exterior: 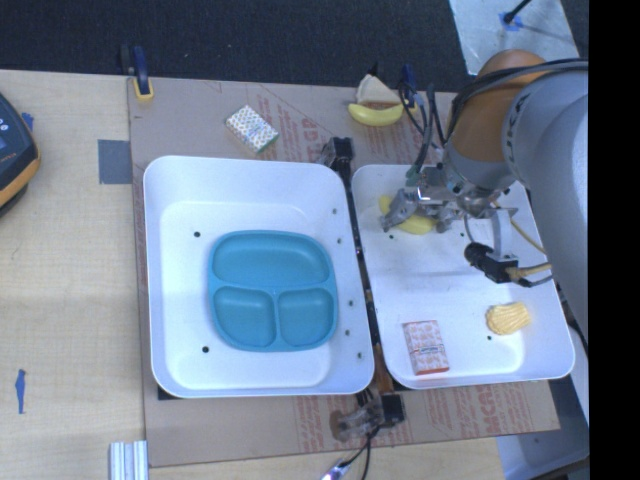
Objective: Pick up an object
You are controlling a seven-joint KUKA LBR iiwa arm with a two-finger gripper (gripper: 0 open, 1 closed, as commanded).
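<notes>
Tool [412, 211] low in right bin [450, 363], right over yellow banana-like piece [415, 225]. Touching or apart: unclear. Tool's grip unreadable.

My arm [540, 118] is grey with an orange band. Both bins [170, 268] are white; the left holds a light-blue divided plate [271, 290]. In the right lie a yellow banana [412, 224], a pale-yellow chip [508, 318] and a red-and-white printed packet [425, 347].

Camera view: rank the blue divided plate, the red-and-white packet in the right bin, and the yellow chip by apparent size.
1. Blue divided plate, by far the largest.
2. Red-and-white packet.
3. Yellow chip, slightly smaller than the packet; the gap is small.
</notes>
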